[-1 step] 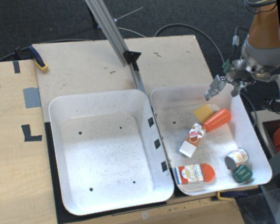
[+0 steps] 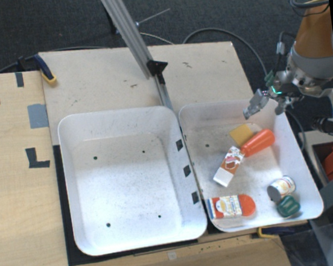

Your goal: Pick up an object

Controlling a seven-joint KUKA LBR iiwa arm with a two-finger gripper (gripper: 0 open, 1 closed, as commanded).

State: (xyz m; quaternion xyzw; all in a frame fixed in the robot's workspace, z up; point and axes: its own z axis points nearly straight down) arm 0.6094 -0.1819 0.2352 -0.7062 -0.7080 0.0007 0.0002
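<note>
Claw (image 2: 266, 103) above right bin's (image 2: 296, 161) far edge; orange bottle (image 2: 246, 150) just below-left, apart.

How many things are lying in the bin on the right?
5, none seemingly hidden: a tan block near the top, an orange bottle slanting across the middle, a flat orange packet at the bottom, a small can and a green object at bottom right.

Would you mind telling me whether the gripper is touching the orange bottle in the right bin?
Apart. The camera view shows the gripper near the bin's upper right rim, with bare white bin floor between it and the orange bottle.
</note>
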